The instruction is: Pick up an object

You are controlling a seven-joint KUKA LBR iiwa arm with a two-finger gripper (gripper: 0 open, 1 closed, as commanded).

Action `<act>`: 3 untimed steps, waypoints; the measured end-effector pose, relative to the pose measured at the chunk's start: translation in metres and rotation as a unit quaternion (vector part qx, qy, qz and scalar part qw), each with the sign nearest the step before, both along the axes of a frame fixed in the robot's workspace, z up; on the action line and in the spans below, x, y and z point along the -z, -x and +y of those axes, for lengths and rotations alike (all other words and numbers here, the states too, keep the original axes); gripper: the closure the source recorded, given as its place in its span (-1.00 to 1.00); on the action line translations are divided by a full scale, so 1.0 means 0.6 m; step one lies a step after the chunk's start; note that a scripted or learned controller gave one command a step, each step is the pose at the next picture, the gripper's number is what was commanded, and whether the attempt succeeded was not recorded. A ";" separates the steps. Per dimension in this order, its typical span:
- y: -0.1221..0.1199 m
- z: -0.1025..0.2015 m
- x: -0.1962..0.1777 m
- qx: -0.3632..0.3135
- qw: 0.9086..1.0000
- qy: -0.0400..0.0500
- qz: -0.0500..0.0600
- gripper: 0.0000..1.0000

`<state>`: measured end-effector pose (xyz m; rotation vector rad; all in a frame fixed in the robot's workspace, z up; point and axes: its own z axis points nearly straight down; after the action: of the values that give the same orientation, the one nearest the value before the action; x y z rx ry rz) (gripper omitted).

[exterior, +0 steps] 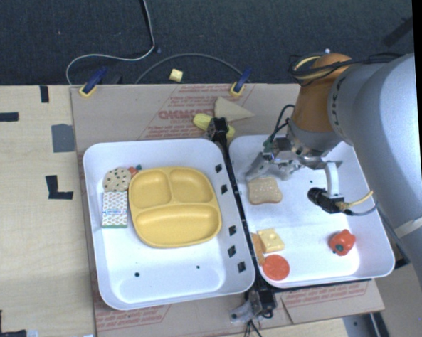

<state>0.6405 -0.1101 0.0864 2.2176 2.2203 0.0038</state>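
A tan slice of toast [264, 191] lies flat in the right bin [370, 261], near its upper left corner, pale brown with a rough, crumbly look. The gripper [262, 165] hangs just above it, close to the bin's rear wall; from this angle I cannot tell how it is set, and nothing shows held in it. Farther toward the front of that bin sit a yellow cheese-like block [270, 240] and a flat orange-red disc [276, 268], near each other, and a small red tomato-like piece [342, 242] lies well apart on the right. The left bin [168, 288] holds a yellow divided plate [175, 205], with a speckled cookie [116, 178] and a small patterned box [115, 208] just beside its left edge.
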 end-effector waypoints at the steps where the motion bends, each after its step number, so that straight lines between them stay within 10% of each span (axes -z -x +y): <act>1: 0.022 0.027 0.000 0.000 1.000 0.002 0.000 -1.00; 3: 0.043 0.014 -0.001 0.000 1.000 0.002 -0.001 -1.00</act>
<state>0.6149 -0.1019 0.0867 2.2155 2.2177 0.0020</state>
